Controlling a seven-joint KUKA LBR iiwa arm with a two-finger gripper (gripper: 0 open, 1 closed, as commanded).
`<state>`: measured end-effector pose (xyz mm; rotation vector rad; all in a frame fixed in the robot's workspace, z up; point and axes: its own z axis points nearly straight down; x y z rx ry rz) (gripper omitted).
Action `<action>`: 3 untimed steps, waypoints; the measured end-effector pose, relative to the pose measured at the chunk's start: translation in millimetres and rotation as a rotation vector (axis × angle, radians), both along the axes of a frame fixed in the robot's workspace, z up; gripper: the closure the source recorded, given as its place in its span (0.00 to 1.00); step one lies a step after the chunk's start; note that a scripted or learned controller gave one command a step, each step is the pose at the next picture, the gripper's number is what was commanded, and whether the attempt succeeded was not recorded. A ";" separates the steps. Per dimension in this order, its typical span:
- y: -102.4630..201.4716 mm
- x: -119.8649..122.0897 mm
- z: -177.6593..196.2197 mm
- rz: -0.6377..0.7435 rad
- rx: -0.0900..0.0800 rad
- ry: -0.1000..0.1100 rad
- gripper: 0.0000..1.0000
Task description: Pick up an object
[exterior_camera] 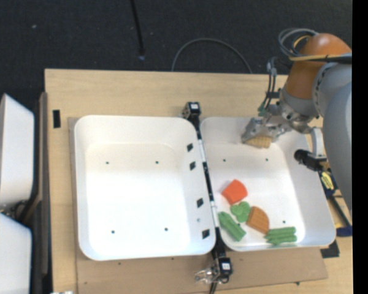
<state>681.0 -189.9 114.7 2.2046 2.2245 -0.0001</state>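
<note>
**Over the right bin's far edge, the gripper closed on a tan object**

At the far end of the right bin (306, 192), a small tan object (261, 141) sat between the fingers of the gripper (257, 135), lifted a little above the white floor near the bin's back wall. The fingers were drawn in close around its upper part, with the tan piece showing just below them; how firmly they pinched it could not be told from this slanted view.

The arm (331, 97) reached in from the right, its grey body bent over the bin's far right corner and its orange band (306, 72) sitting above the wrist. The wrist tilted down and to the left, so the gripper pointed toward the bin's back wall.

Nearer the front of the same bin lay the other pieces, well apart from the gripper: an orange-red block (235, 191), a green lump (240, 211) just below it, a brown-orange piece (258, 220) beside that, a green strip (232, 226) near the divider, and another green strip (281, 236) along the front wall.

The left bin (86, 164) lay alongside, touching the right one at the middle seam.
</note>
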 end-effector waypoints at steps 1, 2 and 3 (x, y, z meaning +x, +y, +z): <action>83.8 6.3 71.2 0.001 0.008 -0.003 1.00; 148.5 -23.1 99.1 -0.002 0.009 0.005 1.00; 207.0 -62.0 92.2 -0.002 0.008 0.009 1.00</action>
